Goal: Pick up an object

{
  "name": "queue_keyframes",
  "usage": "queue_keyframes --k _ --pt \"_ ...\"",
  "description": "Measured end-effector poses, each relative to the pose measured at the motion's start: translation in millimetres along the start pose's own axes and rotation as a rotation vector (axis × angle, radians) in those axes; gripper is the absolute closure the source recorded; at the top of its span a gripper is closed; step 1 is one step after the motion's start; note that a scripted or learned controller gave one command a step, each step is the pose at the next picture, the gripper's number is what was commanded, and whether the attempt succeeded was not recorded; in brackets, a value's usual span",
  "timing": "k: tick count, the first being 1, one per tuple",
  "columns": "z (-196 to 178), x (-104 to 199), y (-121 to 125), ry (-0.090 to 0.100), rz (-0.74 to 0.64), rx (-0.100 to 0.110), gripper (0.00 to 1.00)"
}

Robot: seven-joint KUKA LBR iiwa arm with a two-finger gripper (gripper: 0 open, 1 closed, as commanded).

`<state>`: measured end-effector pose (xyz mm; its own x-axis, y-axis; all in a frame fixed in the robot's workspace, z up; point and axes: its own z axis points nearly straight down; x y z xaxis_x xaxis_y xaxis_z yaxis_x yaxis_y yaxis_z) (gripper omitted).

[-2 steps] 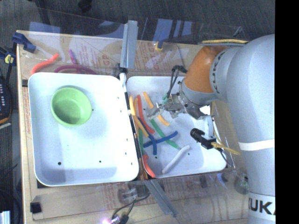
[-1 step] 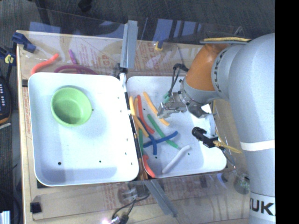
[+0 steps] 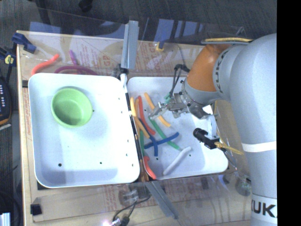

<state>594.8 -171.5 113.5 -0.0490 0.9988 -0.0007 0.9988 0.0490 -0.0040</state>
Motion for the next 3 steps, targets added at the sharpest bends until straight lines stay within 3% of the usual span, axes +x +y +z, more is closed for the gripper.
queue_keyframes --k 1,2,3 --pt "17.4 21.1 -17.0 -0.004 -0.028 -0.01 0.0" --pt "7.6 20.7 -16.9 -0.005 -0.032 -0.008 1.0" --pt "7.5 20.7 -16.9 -0.006 -0.034 -0.008 0.0"
